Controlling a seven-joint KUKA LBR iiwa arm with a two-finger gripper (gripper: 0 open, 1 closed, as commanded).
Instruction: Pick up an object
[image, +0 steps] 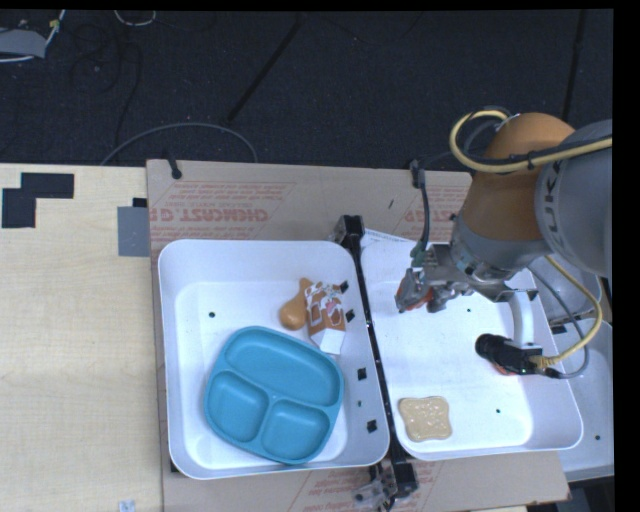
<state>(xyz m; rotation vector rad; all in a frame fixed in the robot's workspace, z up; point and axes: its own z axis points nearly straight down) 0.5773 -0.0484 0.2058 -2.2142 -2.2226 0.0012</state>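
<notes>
A glossy blue three-compartment plate (272, 394) fills the left bin (185, 262). A flat, toast-shaped slab (425, 417) lies near in the right bin (560, 425). The tool (415, 295) hovers above that bin; its opening cannot be told.

Light falls evenly from above, bright on the two white bins (180, 300) and the pale counter (70, 350), where the plastic nearly washes out. The upper background sinks into near-black, cables barely readable. Shadows are soft and short, hugging the blue tray (272, 395) and the arm (520, 200). A mild sheen sits on the orange band (510, 200). The picture is slightly soft overall, with fine detail grainy.
</notes>
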